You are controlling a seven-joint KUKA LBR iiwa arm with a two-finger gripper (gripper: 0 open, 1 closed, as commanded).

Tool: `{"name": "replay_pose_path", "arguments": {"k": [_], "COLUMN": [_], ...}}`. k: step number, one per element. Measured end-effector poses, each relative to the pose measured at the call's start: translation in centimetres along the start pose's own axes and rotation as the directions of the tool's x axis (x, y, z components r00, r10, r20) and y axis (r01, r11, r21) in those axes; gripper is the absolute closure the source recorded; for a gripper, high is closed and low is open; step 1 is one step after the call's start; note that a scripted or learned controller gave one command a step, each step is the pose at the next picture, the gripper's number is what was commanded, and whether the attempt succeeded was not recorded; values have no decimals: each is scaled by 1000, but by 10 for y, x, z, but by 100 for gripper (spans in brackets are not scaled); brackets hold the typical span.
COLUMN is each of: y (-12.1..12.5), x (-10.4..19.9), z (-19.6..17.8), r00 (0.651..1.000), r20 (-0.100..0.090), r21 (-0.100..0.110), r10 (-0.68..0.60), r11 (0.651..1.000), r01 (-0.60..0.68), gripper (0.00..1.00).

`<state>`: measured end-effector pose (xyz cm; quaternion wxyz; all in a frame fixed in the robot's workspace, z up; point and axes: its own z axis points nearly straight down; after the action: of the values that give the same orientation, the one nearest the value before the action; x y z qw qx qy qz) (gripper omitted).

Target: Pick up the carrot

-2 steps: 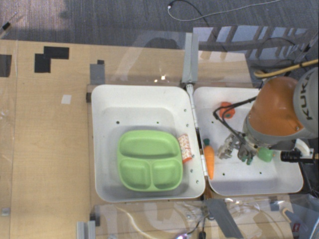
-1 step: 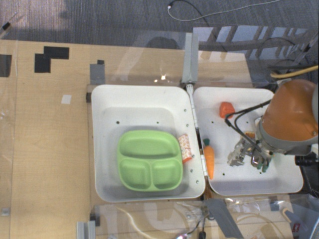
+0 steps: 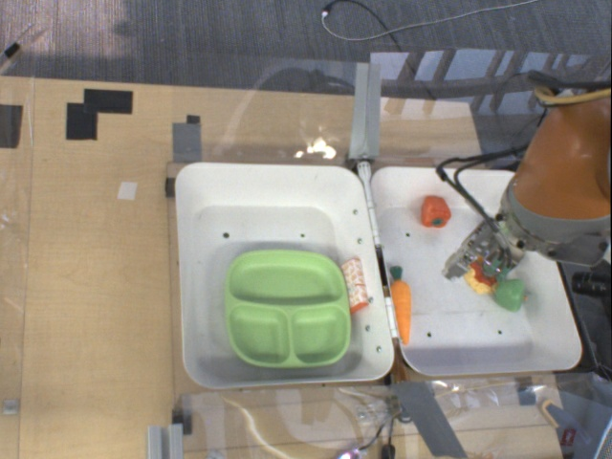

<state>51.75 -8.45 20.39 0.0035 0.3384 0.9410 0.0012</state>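
Camera view | gripper (image 3: 475, 264) low in right bin (image 3: 535, 352) | carrot (image 3: 402, 309) apart, bin's left edge

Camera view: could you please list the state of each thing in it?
carrot: lying at right bin's left edge, ungrasped
hand: over right bin, apart from carrot
green plate: flat in left bin
small packet: beside plate
orange-red item: loose in right bin
green item: near hand

Pale wooden bench (image 3: 86, 256), grey carpet (image 3: 191, 12), black cable (image 3: 382, 22)
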Motion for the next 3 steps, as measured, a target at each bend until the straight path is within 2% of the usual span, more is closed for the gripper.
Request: {"name": "replay_pose_path", "arguments": {"k": [1, 2, 3], "y": [1, 11, -5], "x": [-79, -138, -184], "z": [89, 87, 87], "r00": [1000, 1000, 997], "r20": [-1, 3, 6], "r21": [2, 0, 0], "r10": [-25, 19, -76], "r11": [1000, 1000, 997], "r01": [25, -19, 76], "gripper": [100, 100, 100]}}
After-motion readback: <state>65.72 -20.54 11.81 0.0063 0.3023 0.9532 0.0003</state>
